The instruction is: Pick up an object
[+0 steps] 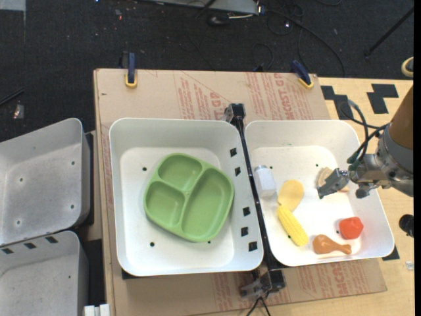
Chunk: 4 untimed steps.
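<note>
Camera view: the two-finger end effector (331,182), its open-or-closed state not discernible, is hung low over the right white bin (375,206), seemingly lined up for a pick, where the yellow plastic corn cob (292,225), red tomato-like toy (350,227) and tan drumstick toy (330,245) are kept.

I note a matt green plastic divided plate (189,196), smooth white plastic bins (125,176), and a brown cardboard sheet (197,94) beneath.

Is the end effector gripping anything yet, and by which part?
Nothing is held. The end effector hangs over the right bin, apart from the yellow piece and red piece.
</note>
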Each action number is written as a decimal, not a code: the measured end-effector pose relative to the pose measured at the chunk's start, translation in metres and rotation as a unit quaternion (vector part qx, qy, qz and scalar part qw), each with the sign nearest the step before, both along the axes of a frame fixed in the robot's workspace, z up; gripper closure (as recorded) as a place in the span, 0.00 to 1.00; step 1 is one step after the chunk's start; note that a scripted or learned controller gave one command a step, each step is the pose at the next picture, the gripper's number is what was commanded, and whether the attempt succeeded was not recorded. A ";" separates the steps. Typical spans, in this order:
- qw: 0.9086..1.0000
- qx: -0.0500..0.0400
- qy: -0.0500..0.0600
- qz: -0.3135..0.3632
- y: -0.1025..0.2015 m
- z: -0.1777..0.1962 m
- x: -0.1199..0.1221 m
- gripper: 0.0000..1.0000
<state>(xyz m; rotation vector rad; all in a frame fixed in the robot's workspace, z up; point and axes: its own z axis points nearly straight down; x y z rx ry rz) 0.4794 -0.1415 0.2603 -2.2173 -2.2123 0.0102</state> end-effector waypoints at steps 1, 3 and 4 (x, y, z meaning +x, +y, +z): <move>1.000 -0.001 -0.005 0.002 0.000 0.005 0.002 0.00; 1.000 -0.001 -0.004 0.000 0.003 -0.102 0.002 0.00; 1.000 0.000 -0.003 0.000 0.010 -0.148 -0.001 0.00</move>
